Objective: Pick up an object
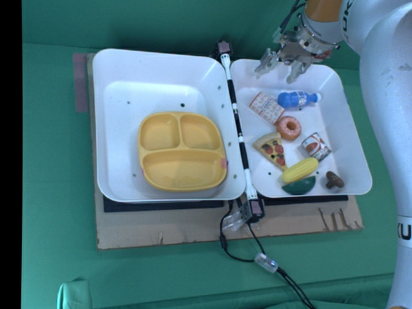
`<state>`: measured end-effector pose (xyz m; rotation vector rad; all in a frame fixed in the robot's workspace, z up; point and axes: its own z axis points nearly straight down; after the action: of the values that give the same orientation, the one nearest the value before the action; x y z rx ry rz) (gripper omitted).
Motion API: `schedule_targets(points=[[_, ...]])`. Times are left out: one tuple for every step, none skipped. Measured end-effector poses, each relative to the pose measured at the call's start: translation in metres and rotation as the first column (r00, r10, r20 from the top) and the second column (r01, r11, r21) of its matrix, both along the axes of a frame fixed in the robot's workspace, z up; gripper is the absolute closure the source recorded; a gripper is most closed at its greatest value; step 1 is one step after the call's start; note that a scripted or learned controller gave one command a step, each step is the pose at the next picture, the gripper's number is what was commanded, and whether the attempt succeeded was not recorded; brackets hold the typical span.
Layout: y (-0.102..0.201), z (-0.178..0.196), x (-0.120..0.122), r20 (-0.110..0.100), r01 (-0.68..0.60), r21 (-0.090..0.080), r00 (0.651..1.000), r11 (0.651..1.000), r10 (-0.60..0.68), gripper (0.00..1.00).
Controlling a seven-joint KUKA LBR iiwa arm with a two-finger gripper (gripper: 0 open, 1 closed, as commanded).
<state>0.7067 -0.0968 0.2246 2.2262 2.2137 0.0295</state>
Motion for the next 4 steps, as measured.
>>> schedule_targets(points=[[-0.011,-0.031,-0.004,-0.016,-0.008,-0.005,1.0,1.0,0.008,0.0],[-0.014,-0.035,-0.005,-0.019,-0.009,-0.004,1.0,1.0,0.009,0.0],[-0.012,-0.036,-0.005,-0.02,-0.004,-0.009,1.0,1.0,0.004,0.0],[-0.007,-0.02,-0.003,-0.014,-0.003,0.005,1.0,1.0,0.003,1.0]])
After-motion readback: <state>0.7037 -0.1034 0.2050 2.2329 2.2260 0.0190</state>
